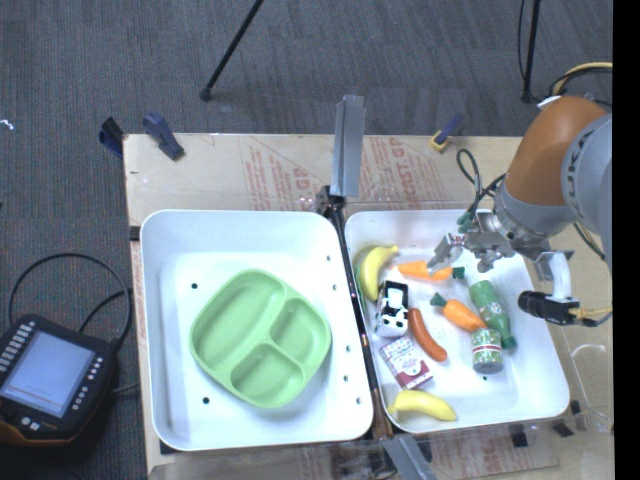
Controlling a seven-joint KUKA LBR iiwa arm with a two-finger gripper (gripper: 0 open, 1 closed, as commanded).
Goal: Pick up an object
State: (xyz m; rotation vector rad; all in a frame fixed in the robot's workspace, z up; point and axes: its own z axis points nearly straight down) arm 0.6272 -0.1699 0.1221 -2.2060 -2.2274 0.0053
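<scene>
My gripper (pixel 462 257) hangs over the back of the right bin (pixel 548 388), open, with nothing between its fingers. Just to its left lies an orange carrot (pixel 421 272). A second carrot (pixel 462 314) lies below it, beside a green bottle (pixel 490 306) and a smaller green bottle (pixel 487 349). Further left are a banana (pixel 374 266), a black-and-white cow toy (pixel 392 311), a red sausage (pixel 428 336), a dark red box (pixel 407 362) and a second banana (pixel 423 404) at the front.
The left bin (pixel 170 248) holds a green divided plate (pixel 262 338). A grey post (pixel 348 153) stands at the back between the bins. A tablet (pixel 50 373) sits on the floor to the left, and blue clamps (pixel 162 134) grip the bench's back edge.
</scene>
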